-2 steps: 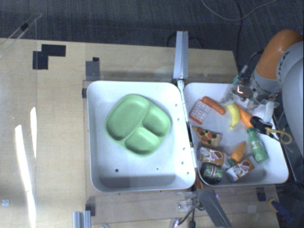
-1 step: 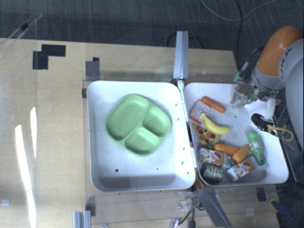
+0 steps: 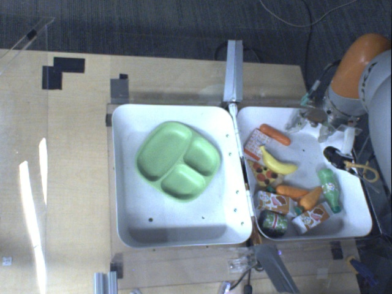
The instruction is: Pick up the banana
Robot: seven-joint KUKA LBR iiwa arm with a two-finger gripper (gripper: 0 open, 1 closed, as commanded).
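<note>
Banana point(image 3: 277, 162) lies yellow and curved on the floor of the right bin point(image 3: 306, 167), apart from the fingers point(image 3: 295, 123), lower in the view and to the view's left of them. Nothing touches it from above. Its lower end rests on a flat picture card point(image 3: 263, 175) with red print.

The gripper point(image 3: 309, 127) hangs over the far right part of that bin, its two pale fingers spread apart, with bare white bin floor showing between them and nothing held.

Closest to the fingers, just to their left in the view, sits an orange-red sausage point(image 3: 274, 135), and a white and red packet point(image 3: 254, 144) lies left of that against the bin's wall.

Further down the view from the fingers, past the banana, two orange carrots point(image 3: 293, 192) point(image 3: 311, 198) lie end to end. A green bottle point(image 3: 329, 188) lies almost straight below the fingers, near the bin's right wall. At the bin's near edge are a brown carton point(image 3: 272, 202), a dark green can point(image 3: 272, 223) and a small white carton point(image 3: 312, 216).

Well to the left of the fingers, the left bin point(image 3: 128, 216) holds a green divided plate point(image 3: 177, 159).
</note>
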